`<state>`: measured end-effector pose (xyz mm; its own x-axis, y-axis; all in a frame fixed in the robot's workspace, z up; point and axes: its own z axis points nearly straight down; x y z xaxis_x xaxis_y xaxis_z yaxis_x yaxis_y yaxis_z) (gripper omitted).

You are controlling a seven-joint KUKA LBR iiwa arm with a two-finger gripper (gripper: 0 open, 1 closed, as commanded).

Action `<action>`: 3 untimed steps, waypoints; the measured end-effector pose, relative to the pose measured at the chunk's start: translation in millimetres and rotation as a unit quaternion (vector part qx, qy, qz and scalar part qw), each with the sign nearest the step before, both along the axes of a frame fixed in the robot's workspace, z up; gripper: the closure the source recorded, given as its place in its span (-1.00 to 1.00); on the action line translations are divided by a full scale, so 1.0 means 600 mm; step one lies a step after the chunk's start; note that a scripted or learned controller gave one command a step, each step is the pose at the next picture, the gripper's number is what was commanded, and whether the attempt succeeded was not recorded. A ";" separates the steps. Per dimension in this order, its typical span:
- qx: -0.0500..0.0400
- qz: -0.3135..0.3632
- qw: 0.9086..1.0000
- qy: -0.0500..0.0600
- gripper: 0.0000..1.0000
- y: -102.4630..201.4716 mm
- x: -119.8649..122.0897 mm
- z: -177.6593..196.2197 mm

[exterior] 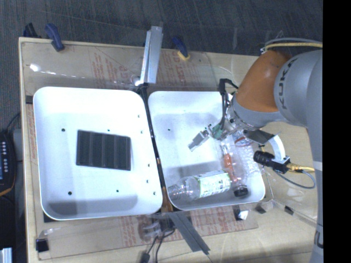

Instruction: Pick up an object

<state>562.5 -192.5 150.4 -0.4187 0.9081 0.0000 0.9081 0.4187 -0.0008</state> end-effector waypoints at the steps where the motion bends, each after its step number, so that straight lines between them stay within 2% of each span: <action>1: -0.001 -0.013 1.000 -0.001 -1.00 -0.030 -0.072 0.101; 2: 0.000 -0.078 0.997 0.000 -1.00 0.019 -0.012 0.034; 3: 0.000 -0.197 0.980 0.002 -1.00 -0.001 0.031 -0.100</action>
<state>581.0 -192.9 90.6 -0.0347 0.9994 0.0018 0.9994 0.0347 -0.0045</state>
